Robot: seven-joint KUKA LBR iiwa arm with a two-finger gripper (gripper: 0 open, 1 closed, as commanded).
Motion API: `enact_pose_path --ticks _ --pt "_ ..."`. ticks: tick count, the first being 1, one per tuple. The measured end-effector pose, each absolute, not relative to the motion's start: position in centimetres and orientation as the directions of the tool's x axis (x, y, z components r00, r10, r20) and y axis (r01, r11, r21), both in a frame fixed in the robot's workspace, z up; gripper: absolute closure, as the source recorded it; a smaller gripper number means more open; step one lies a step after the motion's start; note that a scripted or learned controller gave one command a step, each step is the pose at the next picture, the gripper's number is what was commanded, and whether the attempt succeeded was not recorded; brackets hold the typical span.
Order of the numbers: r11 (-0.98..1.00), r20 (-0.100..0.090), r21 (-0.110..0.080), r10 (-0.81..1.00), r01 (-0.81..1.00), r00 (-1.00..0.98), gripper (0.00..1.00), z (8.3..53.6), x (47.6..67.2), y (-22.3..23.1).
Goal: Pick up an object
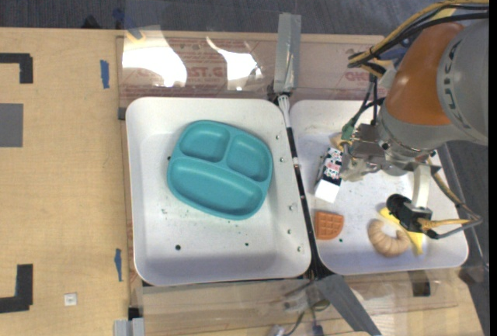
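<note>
The right bin [443, 257] holds a small white carton with a black-and-white pattern [331, 173] near its left wall. An orange waffle-like piece [329, 225] lies in front of the carton. A tan curved pastry [387, 238] rests near the front edge. My gripper [353, 160] hangs low over the middle of this bin, just right of the carton. The grey wrist and orange band cover it from above. In the left bin [147, 249], a teal divided plate [220, 168] lies flat.
A raised divider [293, 171] separates the two bins. A clear plastic sheet and a grey post [287, 55] stand behind them. Wooden bench surface [54, 195] extends to the left. Bare bin floor shows around the plate.
</note>
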State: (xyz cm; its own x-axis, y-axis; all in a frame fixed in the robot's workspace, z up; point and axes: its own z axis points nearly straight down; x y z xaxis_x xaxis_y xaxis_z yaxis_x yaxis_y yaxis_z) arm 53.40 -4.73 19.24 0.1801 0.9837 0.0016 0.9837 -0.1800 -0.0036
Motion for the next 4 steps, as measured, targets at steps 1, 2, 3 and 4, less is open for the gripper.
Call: enact_pose_path --ticks 1,2,3,4 --pt "0.231 0.0 0.006 0.973 0.973 -0.231 1.0 29.7 49.0 2.0" --pt "-0.249 -0.001 -0.005 0.969 0.969 0.249 1.0 22.1 47.9 0.9" --pt "0.031 0.001 -0.003 1.0 1.0 -0.031 1.0 22.8 47.9 -3.3" --pt "-0.322 0.0 -0.001 0.947 0.947 0.322 1.0 23.1 48.0 1.5"
